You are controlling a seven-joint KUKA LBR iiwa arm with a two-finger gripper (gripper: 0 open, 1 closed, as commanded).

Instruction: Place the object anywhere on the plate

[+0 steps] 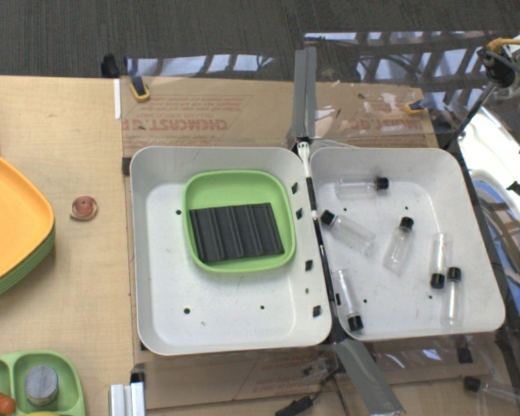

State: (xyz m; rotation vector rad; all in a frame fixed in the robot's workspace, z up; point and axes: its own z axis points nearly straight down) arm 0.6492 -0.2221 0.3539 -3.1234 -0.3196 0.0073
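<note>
A green square plate sits in the left white bin, toward its back. A dark grey ribbed rectangular block lies flat on the plate and covers most of its middle. The right white bin holds several clear vials with black caps, scattered apart: one near the back, one by the divider, one at the front left, and others to the right.
Stacked orange plates lie on the wooden bench at far left, with a small reddish knob beside them. A green compartment tray sits at the bottom left corner. Flat cardboard lies behind the bins.
</note>
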